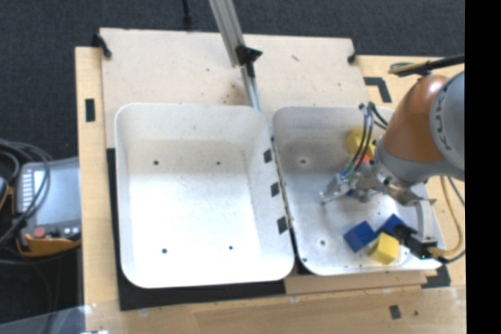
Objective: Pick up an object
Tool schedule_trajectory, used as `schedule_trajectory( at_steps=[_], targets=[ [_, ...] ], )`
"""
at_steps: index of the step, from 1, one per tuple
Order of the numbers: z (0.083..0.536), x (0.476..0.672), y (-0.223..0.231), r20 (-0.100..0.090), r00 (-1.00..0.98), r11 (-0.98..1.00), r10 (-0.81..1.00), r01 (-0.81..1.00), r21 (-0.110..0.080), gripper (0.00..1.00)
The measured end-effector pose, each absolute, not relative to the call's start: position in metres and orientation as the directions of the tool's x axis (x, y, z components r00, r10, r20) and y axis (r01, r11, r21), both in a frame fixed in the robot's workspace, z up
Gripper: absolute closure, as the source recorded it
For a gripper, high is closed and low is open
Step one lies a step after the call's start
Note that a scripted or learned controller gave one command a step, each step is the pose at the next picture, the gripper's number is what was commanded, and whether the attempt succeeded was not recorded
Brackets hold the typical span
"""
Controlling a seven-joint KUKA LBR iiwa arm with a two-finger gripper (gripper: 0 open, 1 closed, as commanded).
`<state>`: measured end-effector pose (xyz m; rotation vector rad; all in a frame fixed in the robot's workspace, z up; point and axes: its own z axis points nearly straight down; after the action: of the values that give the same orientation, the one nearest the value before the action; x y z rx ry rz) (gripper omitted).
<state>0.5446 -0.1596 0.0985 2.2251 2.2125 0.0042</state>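
Reaching in from the right, the arm (419, 129) is hanging over the right bin (313, 137), its orange band sitting above the grey wrist. The gripper (338, 190) is pointing left and down over the bin floor, near the bin's middle; its metal fingers are too small and blurred for me to say whether they are apart or together, and nothing is showing between them. A yellow object (358, 141) is lying toward the bin's far side, partly hidden by the arm and cables. A blue block (359, 236) is lying near the front edge, with a yellow block (384, 249) touching it on the right. The left bin (133, 168) is sitting beside it.
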Motion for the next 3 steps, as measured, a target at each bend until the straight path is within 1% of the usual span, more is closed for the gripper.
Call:
schedule_trajectory(
  at_steps=[1,2,3],
  targets=[
    [0.110,0.546,-0.161,-0.002,0.012,-0.012,1.000,1.000,0.010,1.00],
    [0.154,0.545,-0.158,-0.002,-0.001,0.001,1.000,1.000,0.006,1.00],
    [0.199,0.547,-0.165,-0.002,-0.002,0.002,1.000,1.000,0.007,1.00]
  ],
)
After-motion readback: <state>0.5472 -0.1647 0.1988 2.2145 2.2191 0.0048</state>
